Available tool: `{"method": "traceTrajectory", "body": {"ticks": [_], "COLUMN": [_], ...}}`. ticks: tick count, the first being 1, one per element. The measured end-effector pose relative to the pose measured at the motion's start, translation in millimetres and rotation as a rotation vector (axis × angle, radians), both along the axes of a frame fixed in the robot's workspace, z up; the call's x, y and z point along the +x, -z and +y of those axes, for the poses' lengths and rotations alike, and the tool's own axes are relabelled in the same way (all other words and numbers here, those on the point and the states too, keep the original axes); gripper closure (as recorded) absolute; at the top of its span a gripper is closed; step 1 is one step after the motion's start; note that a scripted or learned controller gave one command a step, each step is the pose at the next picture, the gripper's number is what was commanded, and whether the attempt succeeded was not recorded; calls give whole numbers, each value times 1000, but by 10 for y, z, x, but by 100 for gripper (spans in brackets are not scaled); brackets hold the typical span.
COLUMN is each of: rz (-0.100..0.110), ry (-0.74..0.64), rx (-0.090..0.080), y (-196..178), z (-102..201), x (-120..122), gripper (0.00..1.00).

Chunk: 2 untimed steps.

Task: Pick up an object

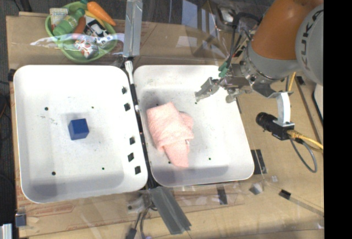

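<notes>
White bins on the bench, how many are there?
2. The left bin holds a blue cube; the right bin holds a pink cloth.

A crumpled pink cloth [170, 132] lies bunched in the right bin [231, 163], toward its left wall, stretched from middle to front. A small blue cube [78, 128] sits flat in the left bin [33, 94], near its centre.

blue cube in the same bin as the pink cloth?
No, the blue cube sits alone in the left bin, while the pink cloth lies in the right bin.
</notes>
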<state>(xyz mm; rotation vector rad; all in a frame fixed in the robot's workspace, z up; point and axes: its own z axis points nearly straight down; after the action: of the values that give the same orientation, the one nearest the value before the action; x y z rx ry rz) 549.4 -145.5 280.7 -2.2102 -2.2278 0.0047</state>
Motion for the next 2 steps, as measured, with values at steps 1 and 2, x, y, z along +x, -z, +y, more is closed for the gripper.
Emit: {"method": "traceTrajectory", "body": {"ticks": [1, 2], "rz": [2, -4], "ry": [20, -137], "rx": [0, 1], "y": [1253, 1879], "z": [-45, -130], "x": [347, 307], "gripper": [0, 0]}}
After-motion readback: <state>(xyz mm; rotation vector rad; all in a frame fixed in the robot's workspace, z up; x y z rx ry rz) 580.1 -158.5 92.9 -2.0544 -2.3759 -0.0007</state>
